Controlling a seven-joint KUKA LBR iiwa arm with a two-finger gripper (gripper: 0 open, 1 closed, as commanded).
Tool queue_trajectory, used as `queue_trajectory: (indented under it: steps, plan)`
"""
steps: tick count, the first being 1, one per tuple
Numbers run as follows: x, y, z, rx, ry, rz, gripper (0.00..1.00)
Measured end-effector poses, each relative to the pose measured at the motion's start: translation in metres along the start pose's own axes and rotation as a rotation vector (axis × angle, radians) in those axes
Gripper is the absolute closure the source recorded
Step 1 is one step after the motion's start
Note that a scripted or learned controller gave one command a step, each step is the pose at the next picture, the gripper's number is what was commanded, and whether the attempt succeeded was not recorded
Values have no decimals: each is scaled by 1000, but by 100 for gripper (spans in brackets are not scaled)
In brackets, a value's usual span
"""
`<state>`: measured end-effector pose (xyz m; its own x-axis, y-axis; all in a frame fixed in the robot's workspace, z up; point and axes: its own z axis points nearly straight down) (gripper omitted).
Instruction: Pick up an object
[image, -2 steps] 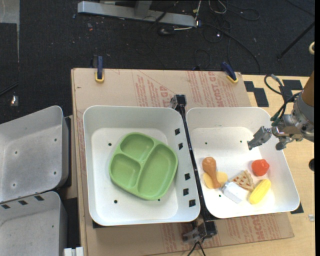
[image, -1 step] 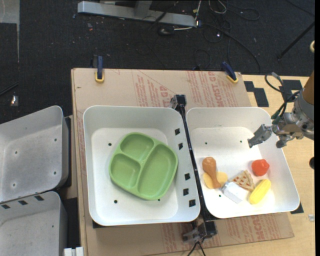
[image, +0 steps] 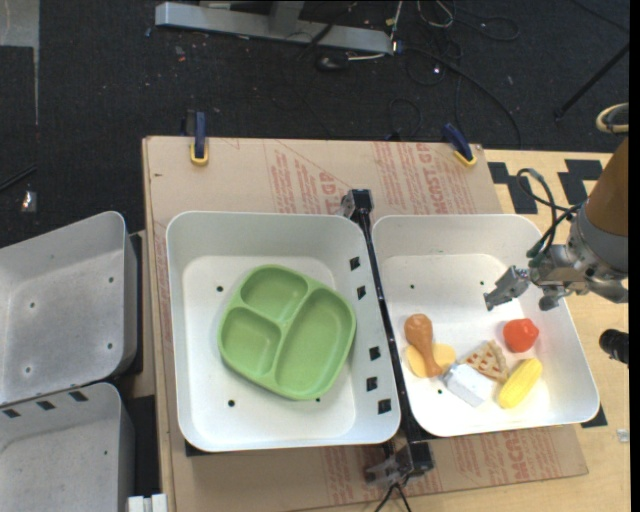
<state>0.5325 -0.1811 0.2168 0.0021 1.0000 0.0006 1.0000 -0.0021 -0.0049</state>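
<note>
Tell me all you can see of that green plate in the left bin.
The green plate is a rounded, matte, plastic-looking tray with three compartments: one small at the top, one small at the left and one long at the right. It lies flat and turned at an angle on the floor of the left bin, roughly central. No other item touches it.

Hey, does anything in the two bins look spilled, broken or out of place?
Nothing stands out. The green divided plate lies flat in the left bin; the toy food pieces sit clustered in the right bin.
</note>
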Motion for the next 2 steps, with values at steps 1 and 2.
queue_trajectory:
  steps: [1,2]
  plan:
    - [3,-3,44,0,1,-1,0]
    - [9,-10,104,2,2,-1,0]
